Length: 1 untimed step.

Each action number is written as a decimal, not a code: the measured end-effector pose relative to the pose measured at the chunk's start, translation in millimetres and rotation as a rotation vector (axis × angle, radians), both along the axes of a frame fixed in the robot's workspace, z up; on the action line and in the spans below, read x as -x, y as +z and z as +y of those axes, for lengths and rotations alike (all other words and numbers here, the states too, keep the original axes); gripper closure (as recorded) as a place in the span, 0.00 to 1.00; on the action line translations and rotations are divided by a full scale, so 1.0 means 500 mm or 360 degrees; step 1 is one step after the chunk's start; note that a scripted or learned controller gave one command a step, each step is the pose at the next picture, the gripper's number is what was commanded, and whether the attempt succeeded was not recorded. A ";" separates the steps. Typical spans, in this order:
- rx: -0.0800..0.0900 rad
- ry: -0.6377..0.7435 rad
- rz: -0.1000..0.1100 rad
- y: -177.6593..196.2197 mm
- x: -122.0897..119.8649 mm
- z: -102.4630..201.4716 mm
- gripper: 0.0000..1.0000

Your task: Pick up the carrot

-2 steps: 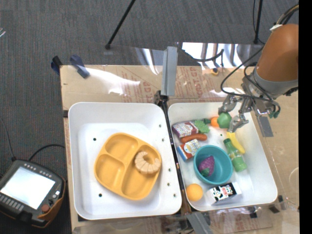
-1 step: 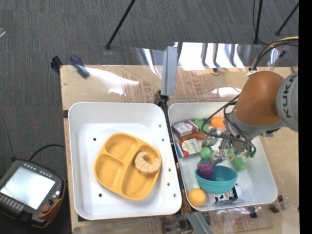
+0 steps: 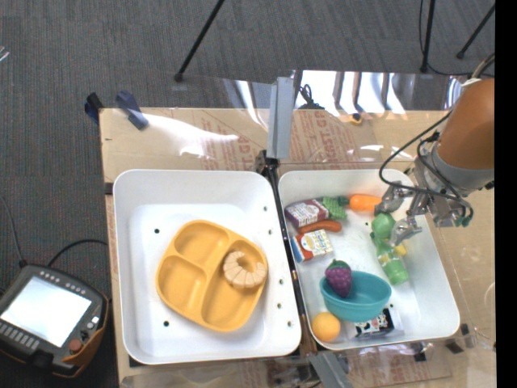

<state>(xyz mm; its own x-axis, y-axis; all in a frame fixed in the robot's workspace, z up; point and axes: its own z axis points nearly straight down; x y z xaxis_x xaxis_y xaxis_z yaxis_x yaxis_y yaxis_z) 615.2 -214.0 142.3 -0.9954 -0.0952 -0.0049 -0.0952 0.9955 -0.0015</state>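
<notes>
The carrot, orange with a green leafy top pointing left, lies near the far wall of the right bin. My gripper hangs just right of the carrot, over the upper end of a green bottle that lies in the bin. Its fingers stand open, and nothing is held between them. The carrot's orange tip is a short gap from the nearer finger.
The right bin also holds a purple-and-white carton, a sausage, a small card pack, a teal bowl with grapes, a yellow fruit and a black-and-white carton. In the left bin, a yellow divided plate bears a bread ring.
</notes>
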 end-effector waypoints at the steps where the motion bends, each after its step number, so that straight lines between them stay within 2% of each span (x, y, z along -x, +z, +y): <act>1: -0.0003 -0.0336 -0.0002 -0.105 0.052 0.001 1.00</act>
